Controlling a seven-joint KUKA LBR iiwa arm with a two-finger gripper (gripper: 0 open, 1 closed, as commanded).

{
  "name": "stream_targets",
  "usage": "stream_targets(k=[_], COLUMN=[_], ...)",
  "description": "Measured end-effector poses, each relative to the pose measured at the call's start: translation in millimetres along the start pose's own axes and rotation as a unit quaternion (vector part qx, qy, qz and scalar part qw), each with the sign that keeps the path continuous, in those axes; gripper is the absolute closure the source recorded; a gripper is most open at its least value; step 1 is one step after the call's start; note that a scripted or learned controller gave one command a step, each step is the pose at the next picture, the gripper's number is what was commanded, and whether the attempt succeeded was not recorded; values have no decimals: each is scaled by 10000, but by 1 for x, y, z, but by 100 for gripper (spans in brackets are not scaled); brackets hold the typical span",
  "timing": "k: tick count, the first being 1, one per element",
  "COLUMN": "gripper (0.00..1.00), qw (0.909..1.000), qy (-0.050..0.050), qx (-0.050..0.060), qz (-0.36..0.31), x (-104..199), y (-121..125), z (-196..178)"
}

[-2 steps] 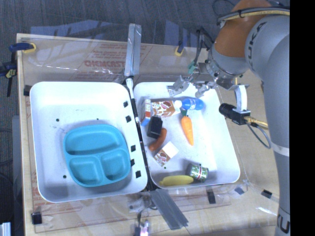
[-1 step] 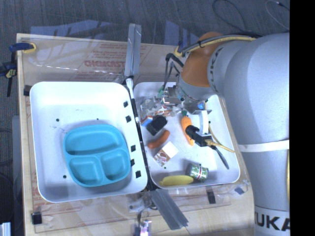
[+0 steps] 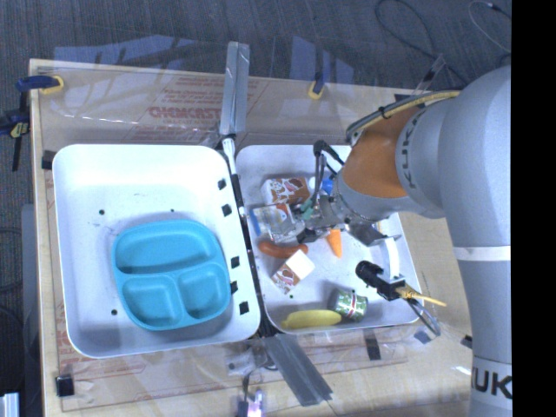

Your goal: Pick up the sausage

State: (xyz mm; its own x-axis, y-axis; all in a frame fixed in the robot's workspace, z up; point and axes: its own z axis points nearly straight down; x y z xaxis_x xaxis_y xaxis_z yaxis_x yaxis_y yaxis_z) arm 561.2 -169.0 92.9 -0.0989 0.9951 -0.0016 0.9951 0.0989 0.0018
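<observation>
Clear plastic sheeting covers the pale bench (image 3: 113,102) that carries both bins, with grey carpet around it. Nearest me, at the lower edge of the right-hand white bin (image 3: 326,283), lies a yellow banana (image 3: 311,318), with a small green tin can (image 3: 351,304) on its side just to its right. Level with these but well apart, a light-blue plastic compartment tray (image 3: 169,272) sits in the left-hand white bin (image 3: 78,233).

A little further up the frame is a white-and-brown block like a slice of cake (image 3: 294,268). Just above it the reddish-brown sausage (image 3: 276,248) lies roughly crosswise at the middle left of the right bin, close to the wall between the two bins. An orange carrot (image 3: 334,242) lies to the sausage's right. The gripper (image 3: 310,227) hangs between them, slightly higher in the frame, near the sausage's right end. Whether it stands open or closed I cannot tell, because the grey wrist hides it.

I would judge the step in hand to be closing in on the sausage. To do it well, the gripper ought to shift left toward the sausage's middle, turn to close across its narrow width, and go low enough to catch the round sides. The block lies just beside the sausage below, and a crumpled clear wrapper (image 3: 276,220) crowds it from above. There is little room, and a careless descent could pinch the wrapper instead. Furthest back lies a brown-and-white packet (image 3: 285,189).
</observation>
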Motion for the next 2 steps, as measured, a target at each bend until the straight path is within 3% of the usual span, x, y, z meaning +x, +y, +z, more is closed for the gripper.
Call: stream_targets(k=[1, 2], gripper=[0, 0], qw=[9899, 9899], qy=[-23, -24], qx=[-1, -1], qz=[1418, 1418], x=[48, 48], y=[-56, -56], z=[0, 0])
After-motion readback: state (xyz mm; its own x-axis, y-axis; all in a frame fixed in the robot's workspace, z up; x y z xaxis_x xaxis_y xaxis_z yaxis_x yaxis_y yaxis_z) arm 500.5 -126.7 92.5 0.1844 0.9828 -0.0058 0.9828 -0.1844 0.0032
